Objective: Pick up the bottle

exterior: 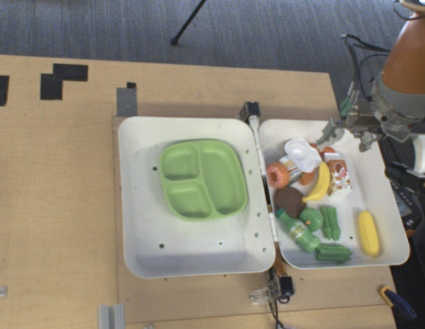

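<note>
We see two white bins side by side on the tan worktop (62, 184). The left bin (144, 252) has a green plate (201, 179) with three parts in it. The right bin (384, 204) is full of toy food.

The bottle (298, 230) is green and lies on its side near the front of the right bin, close to the wall between the bins. Its cap end points up and left, next to a brown round thing (289, 200). A green pepper (311, 217) sits just beside the bottle. Near them are a banana (320, 182), a corn cob (368, 232), a pink donut (277, 175), a white cup (301, 154) and a long green veggie (333, 253).

The gripper (336, 130) hangs over the back edge of the right bin, well apart from the bottle. The arm comes in from the right with its orange band (408, 53). We cannot tell if the fingers are apart or together. Nothing is seen between them.
</note>
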